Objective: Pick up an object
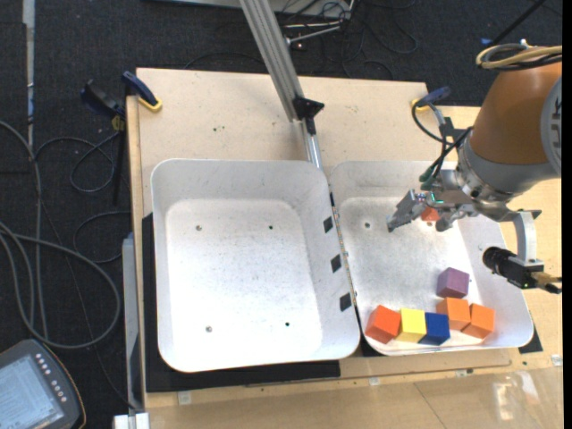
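Observation:
My gripper (420,214) hangs over the back part of the right bin (375,239), below the grey wrist with its orange band. A small red-orange piece (432,213) shows right at the gripper; I cannot tell whether it is held or lies in the bin beneath. Along the right bin's front wall sit an orange block (384,323), a yellow block (412,324), a blue block (436,328) and two more orange blocks (469,315). A purple block (453,282) stands just behind them, well in front of the gripper.
The left bin (170,239) lies beside the right one, with a shared ridge between them. A slanted metal pole (273,47) rises from the back of the bench. Clamps sit at the bench's back corners (138,88).

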You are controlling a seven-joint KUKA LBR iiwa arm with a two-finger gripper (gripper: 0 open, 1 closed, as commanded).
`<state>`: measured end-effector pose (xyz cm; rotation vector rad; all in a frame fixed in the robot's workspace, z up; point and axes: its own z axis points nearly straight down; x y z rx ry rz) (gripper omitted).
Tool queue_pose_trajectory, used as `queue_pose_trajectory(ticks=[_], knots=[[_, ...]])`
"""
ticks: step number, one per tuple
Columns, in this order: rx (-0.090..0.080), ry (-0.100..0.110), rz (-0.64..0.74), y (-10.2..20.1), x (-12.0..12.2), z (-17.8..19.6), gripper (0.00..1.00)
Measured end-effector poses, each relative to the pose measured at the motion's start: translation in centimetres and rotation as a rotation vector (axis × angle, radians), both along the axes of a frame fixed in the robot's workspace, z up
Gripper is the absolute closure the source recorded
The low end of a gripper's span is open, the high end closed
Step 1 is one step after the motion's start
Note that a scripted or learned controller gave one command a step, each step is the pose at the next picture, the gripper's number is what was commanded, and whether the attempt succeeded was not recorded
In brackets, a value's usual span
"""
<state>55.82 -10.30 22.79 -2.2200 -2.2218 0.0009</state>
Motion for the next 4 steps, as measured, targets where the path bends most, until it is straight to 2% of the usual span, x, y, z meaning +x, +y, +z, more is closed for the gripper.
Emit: queue_pose_trajectory(ticks=[1, 3, 4], knots=[[0.000, -0.001, -0.001, 0.0, 0.0, 0.0, 0.00], [0.000, 0.005, -0.002, -0.7, 0.5, -11.3, 0.00], [0.000, 0.002, -0.002, -0.6, 0.4, -13.4, 0.00]])
